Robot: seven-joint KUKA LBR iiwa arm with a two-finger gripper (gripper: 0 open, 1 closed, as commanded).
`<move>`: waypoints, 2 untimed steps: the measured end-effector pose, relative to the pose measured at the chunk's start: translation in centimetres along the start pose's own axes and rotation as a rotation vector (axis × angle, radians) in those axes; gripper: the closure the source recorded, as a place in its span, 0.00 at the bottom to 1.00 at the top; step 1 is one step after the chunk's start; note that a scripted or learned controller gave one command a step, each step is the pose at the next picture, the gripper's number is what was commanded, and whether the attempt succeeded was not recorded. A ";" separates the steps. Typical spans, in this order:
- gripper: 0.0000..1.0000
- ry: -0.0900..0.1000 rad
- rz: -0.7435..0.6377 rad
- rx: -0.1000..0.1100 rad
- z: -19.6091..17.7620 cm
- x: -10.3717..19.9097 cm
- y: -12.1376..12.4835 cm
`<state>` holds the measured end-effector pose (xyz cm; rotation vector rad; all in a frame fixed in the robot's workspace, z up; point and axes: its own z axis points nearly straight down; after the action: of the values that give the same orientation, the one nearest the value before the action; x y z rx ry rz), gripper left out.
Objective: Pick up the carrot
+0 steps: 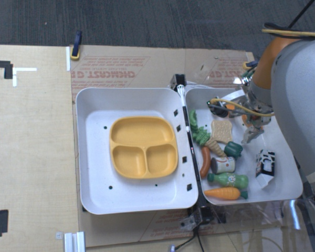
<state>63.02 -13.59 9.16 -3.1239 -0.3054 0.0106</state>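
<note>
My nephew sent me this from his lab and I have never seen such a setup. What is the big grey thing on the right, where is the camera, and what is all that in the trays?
The grey shape is a robot arm with an orange band, reaching in from the right. One fixed camera looks down at a slant on a bench with two shallow white bins. The left bin holds a yellow divided plate. The right bin holds toy food: a carrot by the near edge, a green bottle just above it, a sausage, a slice of bread and a black-and-white carton. The arm's gripper hangs over the bin's far part, well away from the carrot, which lies untouched.
</note>
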 end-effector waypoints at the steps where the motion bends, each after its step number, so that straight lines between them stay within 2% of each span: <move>1: 1.00 -0.003 0.001 0.002 -0.9 -0.1 0.1; 2: 0.00 -0.003 0.001 0.002 -0.9 -0.1 0.1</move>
<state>62.97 -13.70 10.04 -3.1222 -0.3032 0.0159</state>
